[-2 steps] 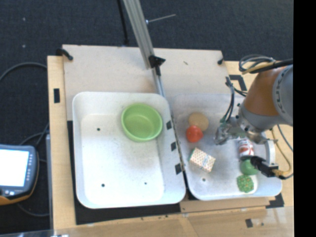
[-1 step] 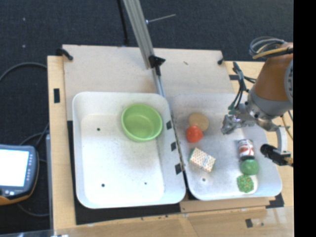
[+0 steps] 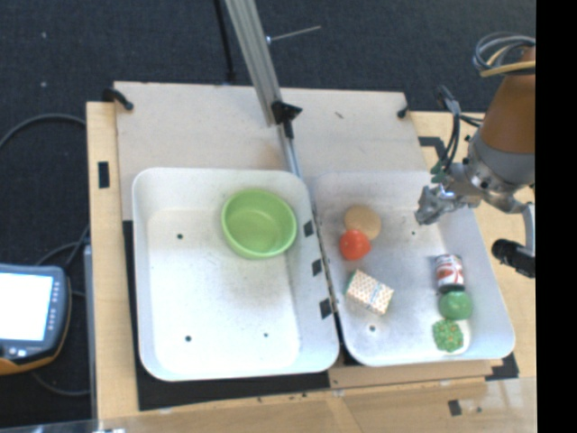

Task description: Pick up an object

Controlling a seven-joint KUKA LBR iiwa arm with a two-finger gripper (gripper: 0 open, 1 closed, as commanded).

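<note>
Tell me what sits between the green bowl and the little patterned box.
In the camera view, the raised rims where the two bins meet, with dark clips, lie between the green bowl and the patterned box; the red ball sits just above that line.

No legible text anywhere. Small can [image 3: 448, 271], right bin: red and white label, print too small to read. Patterned box [image 3: 370, 291]: dots only, no lettering.

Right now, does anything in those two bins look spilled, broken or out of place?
Nothing stands out. The green bowl sits upright in the left bin. In the right bin, the small can lies on its side, but nothing has spilled from it.
</note>
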